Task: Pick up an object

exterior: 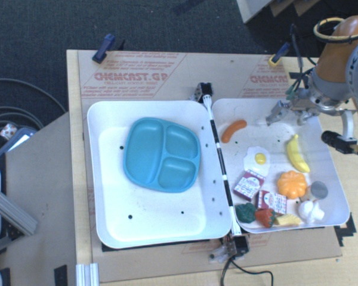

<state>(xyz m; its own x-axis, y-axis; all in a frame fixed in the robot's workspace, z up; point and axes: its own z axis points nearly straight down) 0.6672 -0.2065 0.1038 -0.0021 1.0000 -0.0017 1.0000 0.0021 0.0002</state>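
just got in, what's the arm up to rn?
The arm reaches in from the right, with its tool low over the far end of the right bin. Nothing visible in its grip. The toy food sits loose in that bin: sausage, banana, egg, pumpkin and a cluster at the near end. The left bin holds a blue plate.
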